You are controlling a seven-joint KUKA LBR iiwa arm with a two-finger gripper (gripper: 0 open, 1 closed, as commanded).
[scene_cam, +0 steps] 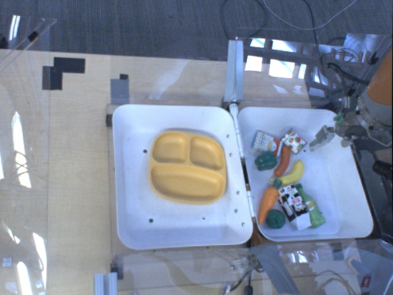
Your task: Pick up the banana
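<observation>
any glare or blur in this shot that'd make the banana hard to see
Camera view: the banana is sharp and evenly lit in the right bin; bright window reflections streak the clear panel at left and the glass behind the bins; the gripper at the right edge looks slightly soft; the yellow divided plate casts only a faint shadow.

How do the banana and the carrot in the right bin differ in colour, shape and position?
The banana is yellow, while the carrot is orange with a green end at its top. The banana curves gently; the carrot runs straight and tapers to a point. The banana lies higher in the right bin, the carrot below and to its left, near the divider. Both are small toy foods lying slantwise among the same cluster.
</observation>
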